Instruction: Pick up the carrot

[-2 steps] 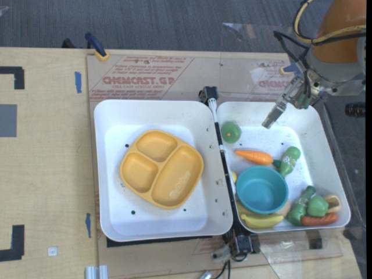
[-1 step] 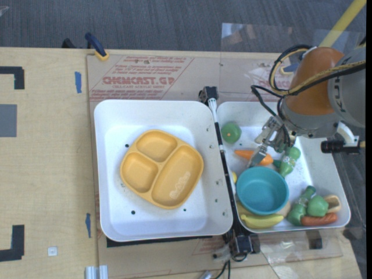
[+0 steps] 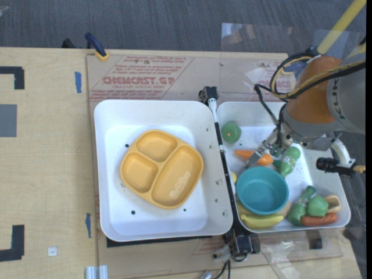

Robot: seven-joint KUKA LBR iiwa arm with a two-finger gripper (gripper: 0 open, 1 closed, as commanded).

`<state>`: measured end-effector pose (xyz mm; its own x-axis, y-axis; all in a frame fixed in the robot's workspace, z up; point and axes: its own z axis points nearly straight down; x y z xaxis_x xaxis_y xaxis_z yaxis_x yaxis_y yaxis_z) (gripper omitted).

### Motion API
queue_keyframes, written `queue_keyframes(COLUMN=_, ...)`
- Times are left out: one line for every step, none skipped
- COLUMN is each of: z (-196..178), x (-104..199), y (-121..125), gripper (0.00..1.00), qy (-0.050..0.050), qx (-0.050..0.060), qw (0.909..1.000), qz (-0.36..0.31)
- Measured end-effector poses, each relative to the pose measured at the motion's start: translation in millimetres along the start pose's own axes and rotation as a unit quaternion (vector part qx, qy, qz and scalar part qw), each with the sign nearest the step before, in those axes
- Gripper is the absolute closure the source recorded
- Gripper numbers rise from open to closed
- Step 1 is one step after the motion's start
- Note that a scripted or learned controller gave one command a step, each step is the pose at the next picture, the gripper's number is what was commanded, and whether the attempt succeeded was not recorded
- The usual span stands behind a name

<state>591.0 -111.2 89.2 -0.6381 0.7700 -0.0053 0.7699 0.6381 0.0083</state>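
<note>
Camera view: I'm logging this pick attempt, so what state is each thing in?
hand: down in the right bin, at the carrot
carrot: lying flat on the bin floor
blue bowl: upright
yellow divided plate: right side up in the left bin
banana: lying beside the bowl

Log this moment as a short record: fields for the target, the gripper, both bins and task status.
target: carrot, lying in the right bin, above the blue bowl
gripper: gripper low over the carrot's right end
left bin: left bin holds a yellow divided plate
right bin: also a green ball, banana, other toy food
status: carrot not lifted yet
</note>
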Motion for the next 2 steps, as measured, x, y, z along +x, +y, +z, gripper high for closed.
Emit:
queue_keyframes(z=-13.5, x=-4.0, y=1.8, gripper=1.00, qy=-0.007, qx=-0.003, qw=1.0000, qz=-0.001)
queue_keyframes(z=-98.5, x=72.8, y=66.6, gripper=1.00, qy=0.000, qx=-0.001, qw=0.9999, qz=-0.016)
